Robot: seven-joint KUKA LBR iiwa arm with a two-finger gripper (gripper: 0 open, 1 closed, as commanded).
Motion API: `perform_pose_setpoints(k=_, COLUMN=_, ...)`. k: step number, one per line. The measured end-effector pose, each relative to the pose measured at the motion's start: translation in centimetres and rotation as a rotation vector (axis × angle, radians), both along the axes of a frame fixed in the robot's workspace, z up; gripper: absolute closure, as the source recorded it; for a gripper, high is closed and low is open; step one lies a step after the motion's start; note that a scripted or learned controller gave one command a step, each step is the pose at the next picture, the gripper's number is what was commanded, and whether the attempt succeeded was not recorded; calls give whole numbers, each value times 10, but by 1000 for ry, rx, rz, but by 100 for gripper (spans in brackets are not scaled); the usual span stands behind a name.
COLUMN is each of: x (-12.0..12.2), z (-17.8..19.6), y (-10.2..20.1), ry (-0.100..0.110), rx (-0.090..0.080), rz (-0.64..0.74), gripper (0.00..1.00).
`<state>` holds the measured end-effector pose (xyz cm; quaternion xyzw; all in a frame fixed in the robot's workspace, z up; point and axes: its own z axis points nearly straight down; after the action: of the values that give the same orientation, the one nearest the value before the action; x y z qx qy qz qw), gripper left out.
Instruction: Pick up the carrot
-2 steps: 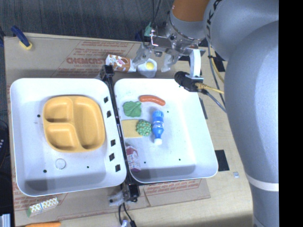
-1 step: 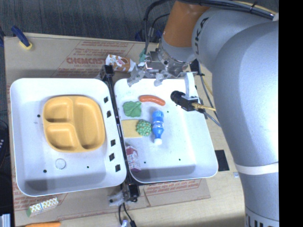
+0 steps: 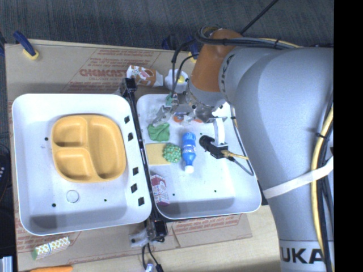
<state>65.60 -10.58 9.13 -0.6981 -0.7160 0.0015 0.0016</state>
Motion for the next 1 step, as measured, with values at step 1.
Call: perform_pose_setpoints(k=1, x=1, z=101, y=92, ry=-3, rx=1, rz=-47, gripper=0)
